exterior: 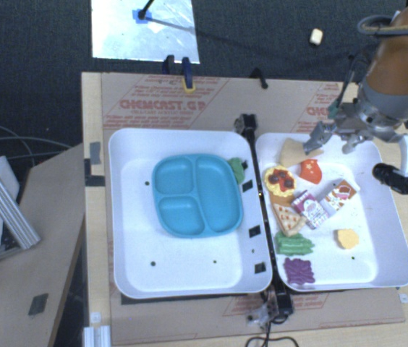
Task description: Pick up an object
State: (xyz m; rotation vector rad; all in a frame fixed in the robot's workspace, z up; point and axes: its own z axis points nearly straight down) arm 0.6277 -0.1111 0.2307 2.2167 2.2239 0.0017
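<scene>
Purple toy grapes (299, 271), bumpy cluster

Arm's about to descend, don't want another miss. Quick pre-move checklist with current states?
1. Gripper over the right white bin, near its far edge: ok.
2. Fingers spread and holding nothing: ok.
3. Target below: fingers sit above the pale tan wedge, beside the red toy tomato; which is meant: cannot tell.
4. Crowding: red-and-yellow round toy, small printed cartons packed close: not ok.
5. Blue sectioned plastic plate in the left white bin, out of the way: ok.
</scene>
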